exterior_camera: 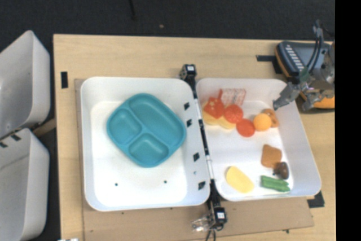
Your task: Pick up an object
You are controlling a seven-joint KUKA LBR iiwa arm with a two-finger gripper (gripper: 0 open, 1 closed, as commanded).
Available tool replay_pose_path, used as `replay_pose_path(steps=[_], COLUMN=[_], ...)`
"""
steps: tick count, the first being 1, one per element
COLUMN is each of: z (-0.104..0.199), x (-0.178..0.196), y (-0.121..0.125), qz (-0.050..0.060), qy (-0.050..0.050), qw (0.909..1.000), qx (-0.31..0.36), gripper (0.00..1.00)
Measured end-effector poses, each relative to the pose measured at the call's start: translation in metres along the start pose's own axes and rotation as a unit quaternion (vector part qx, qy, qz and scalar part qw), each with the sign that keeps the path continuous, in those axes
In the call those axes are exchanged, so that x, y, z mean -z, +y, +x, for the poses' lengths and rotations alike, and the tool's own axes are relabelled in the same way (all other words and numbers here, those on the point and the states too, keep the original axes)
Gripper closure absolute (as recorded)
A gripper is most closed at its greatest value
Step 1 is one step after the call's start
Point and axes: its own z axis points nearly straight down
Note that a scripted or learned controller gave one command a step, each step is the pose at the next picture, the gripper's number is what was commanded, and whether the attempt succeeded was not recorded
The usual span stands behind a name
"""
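The surface [67, 121] carries two white bins side by side, so that what I lift from one can go to the other. The left bin [90, 189] holds only the teal divided plate [146, 130], lying flat toward its middle. The right bin [302, 147] holds the pickable things: red and yellow pieces [223, 113] clustered near its far-left corner against a small clear packet [234, 96], a red ball [245, 128] and an orange ball [262, 122] just beside them, then a brown piece [271, 155], a darker lump [281, 170], a yellow piece [240, 179] and a green pod [275, 183] along the near edge. My hand [284, 100] hangs over the right bin's far-right corner, near the orange ball; whether it is spread or pressed together I cannot tell. I judge nothing is picked yet.
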Motion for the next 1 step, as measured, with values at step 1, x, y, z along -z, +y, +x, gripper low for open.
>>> replay_pose_path(steps=[1], z=[0.0009], x=[0.0072], y=[0.002], qz=[-0.006], qy=[-0.001], qw=[1.0], qx=[0.001], gripper=[0.0])
